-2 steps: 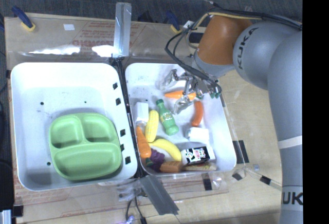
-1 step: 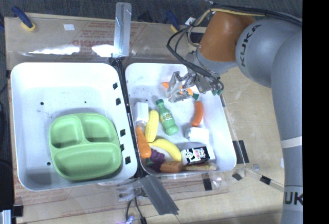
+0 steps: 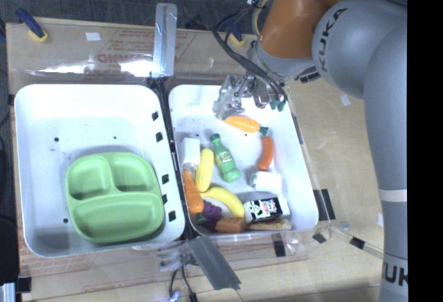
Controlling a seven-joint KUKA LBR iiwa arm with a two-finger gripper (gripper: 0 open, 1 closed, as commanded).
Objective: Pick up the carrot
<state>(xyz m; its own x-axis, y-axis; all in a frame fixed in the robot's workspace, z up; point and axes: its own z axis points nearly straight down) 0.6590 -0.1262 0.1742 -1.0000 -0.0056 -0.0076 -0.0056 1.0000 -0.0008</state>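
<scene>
Hand [image 3: 239, 101] just above carrot [image 3: 242, 124]

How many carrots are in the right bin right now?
3. One carrot lies just below the pincer at the bin's far end, one by the right wall, one along the left wall. More may be hidden in the near-end pile.

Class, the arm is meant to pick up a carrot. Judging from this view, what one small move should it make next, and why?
Probably a short descent onto the carrot at the far end of the right bin. The tool sits just above and beside that carrot, which lies flat with a little bare floor around it. Whether it already grips cannot be told.
</scene>
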